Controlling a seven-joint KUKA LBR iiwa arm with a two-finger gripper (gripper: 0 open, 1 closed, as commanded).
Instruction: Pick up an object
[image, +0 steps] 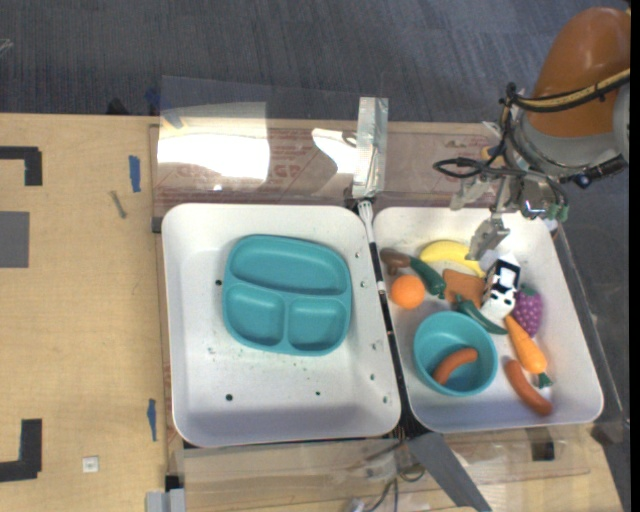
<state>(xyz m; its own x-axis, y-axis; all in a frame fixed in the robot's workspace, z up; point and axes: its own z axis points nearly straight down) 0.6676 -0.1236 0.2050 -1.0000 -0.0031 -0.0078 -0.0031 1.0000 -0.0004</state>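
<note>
Sausage lies nearest in the right bin, beside a carrot and a teal bowl. Grapes, an orange and a banana lie farther back. The gripper hangs above the banana; its state I cannot tell. The left bin holds a teal tray. No writing is readable.
</note>
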